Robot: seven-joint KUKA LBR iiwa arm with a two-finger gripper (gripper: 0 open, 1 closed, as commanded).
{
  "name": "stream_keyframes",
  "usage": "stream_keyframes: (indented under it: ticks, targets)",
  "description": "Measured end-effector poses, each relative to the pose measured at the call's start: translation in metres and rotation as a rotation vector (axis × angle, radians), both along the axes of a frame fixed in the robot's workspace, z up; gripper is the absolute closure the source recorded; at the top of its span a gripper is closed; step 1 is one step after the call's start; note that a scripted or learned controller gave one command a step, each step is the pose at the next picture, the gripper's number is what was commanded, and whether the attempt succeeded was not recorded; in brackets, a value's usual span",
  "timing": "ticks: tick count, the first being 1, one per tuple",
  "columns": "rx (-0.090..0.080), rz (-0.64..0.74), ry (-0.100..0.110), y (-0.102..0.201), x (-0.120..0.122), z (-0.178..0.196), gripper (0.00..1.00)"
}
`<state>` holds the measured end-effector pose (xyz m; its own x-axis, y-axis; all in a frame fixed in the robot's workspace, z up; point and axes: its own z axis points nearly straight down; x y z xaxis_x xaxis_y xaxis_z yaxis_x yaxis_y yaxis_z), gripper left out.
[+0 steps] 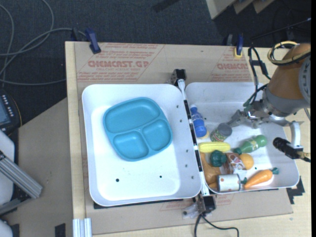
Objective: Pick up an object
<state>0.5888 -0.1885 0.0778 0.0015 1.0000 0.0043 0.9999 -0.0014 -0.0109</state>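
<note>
Hovering over the right bin (pixel 291 179) near the desk's right edge, the pincer (pixel 236 120); can't tell its grip.

White bins (pixel 98 147), a light blue divided plate (pixel 137 128) in the left one, and in the right a blue bottle (pixel 198 125), green bottle (pixel 252 144), yellow corn (pixel 214 146), orange carrot (pixel 257 178), all on a tan surface (pixel 74 107) with red lettering.
</note>
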Motion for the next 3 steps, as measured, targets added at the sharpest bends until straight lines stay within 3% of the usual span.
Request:
stream_keyframes:
  ticks: [1,2,3]
  targets:
    - [-0.010,0.005,-0.026,-0.014,0.083,0.094,0.00]
    - [-0.002,-0.004,0.000,-0.033,-0.006,0.039,0.00]
    - [-0.009,0.007,-0.026,-0.020,0.076,0.128,0.00]
